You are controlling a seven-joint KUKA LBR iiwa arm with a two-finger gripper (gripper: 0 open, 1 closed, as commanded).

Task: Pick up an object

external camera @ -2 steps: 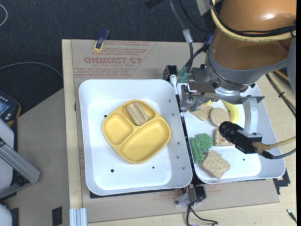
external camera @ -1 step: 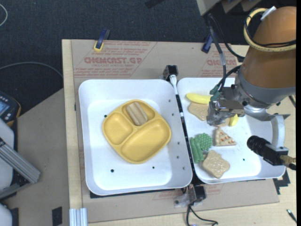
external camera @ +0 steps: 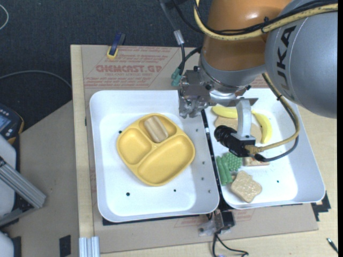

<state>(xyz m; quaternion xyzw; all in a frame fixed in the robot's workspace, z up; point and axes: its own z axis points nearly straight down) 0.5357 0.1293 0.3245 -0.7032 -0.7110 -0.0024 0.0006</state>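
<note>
My gripper (external camera: 188, 107) hangs over the ridge between the two bins, at the far end of the left bin (external camera: 107, 143). Just left of it and nearer the camera lies a yellow divided plate (external camera: 161, 162) with a tan bread-like piece (external camera: 156, 128) in its far compartment. In the right bin (external camera: 300, 170), a yellow banana (external camera: 263, 125) lies partly under the wrist. A green knobbly item (external camera: 227, 166) and a tan cracker (external camera: 246, 186) lie near the front. I see nothing held by the gripper.
The arm's large orange and grey body covers the far part of the right bin. A cardboard sheet (external camera: 128, 66) lies behind the bins, with a small blue and yellow clip (external camera: 114, 46) on its edge. Cables trail near the front edge.
</note>
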